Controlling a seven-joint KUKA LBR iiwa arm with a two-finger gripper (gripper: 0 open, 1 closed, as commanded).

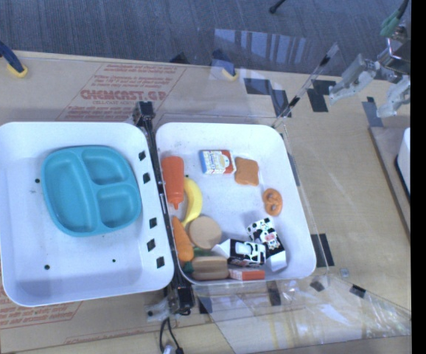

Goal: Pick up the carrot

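Observation:
The carrot (pixel 182 240), a short tapered orange piece, lies against the left wall of the right bin (pixel 292 169). It sits just below the banana (pixel 192 200) and beside a round tan disc (pixel 204 231). My gripper (pixel 360 98) hangs high at the upper right, outside the right bin and far from the carrot. Its fingers are spread apart with nothing between them.
The right bin also holds a red-orange bottle (pixel 172 179), a small milk carton (pixel 215 161), a toast-like piece (pixel 247 171), an orange cookie (pixel 272 200), cow-patterned blocks (pixel 261 243) and a brown bun (pixel 210 267). A blue divided plate (pixel 91 189) lies in the left bin (pixel 21 271).

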